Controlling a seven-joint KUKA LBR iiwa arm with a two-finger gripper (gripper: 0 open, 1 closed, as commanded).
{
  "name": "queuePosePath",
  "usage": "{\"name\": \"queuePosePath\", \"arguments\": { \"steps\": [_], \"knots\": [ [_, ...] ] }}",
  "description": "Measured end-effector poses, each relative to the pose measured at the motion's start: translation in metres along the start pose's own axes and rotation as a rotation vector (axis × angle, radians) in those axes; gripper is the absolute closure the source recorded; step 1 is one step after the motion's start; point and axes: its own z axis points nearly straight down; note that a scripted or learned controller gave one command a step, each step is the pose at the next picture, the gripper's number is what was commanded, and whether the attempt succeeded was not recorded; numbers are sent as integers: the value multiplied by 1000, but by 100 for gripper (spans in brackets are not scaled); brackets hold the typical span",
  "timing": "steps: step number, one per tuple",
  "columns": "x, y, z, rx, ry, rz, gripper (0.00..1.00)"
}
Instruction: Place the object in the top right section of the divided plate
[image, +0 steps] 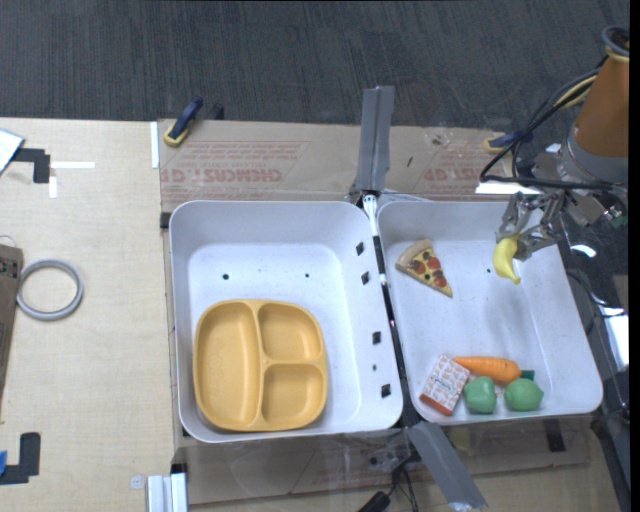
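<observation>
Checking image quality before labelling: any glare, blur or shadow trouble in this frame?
Camera view: even overhead light, soft shadows beside the pizza slice and carrot; mild sheen on the yellow divided plate; gripper around the banana is slightly soft, cluttered by cables.

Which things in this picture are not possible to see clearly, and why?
- Camera view: whether the gripper grips the banana; the metal parts there are too small and cluttered.
- Camera view: the arm is cut off by the right edge.
- Camera view: the print on the small packet is too small to read.
- Camera view: the shapes of the two green items are unclear.
</observation>
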Motion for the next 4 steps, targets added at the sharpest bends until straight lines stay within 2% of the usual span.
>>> {"name": "queuePosePath", "arguments": {
  "steps": [1, 2, 3, 4],
  "knots": [
    [-2, 0, -10, 2, -8, 5, 100],
    [54, 41, 19, -6, 4, -354, 100],
    [16, -3, 19, -2, 0, -574, 100],
    [3, -6, 15, -2, -1, -792, 100]
  ]
}}
